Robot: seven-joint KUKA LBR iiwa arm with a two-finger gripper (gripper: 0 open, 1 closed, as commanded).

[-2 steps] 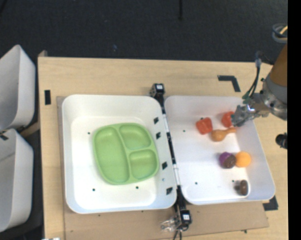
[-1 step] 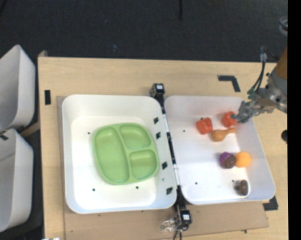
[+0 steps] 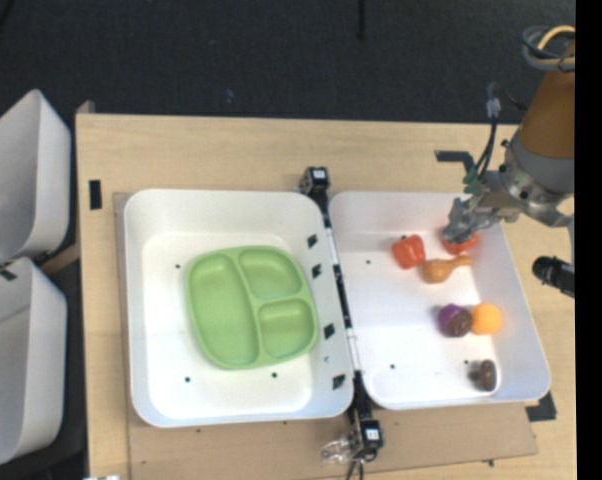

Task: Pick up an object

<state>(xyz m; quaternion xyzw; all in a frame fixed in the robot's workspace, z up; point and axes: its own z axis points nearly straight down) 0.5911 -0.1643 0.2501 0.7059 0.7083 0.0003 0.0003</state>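
camera view: two white bins were seen side by side on the bench. a green divided plate (image 3: 251,306) was laid in the left bin (image 3: 146,368). in the right bin (image 3: 526,368), the gripper (image 3: 464,230) was lowered at the upper right, right over a red obj (image 3: 459,241); open vs closed couldn't be told. an orange-red pepper (image 3: 409,251) was spotted just left of it, a tan pear-shaped piece (image 3: 443,268) just below. a purple item (image 3: 454,320) was found touching an orange ball (image 3: 487,318) lower down, w/ a brown item (image 3: 482,374) near the bottom rim.
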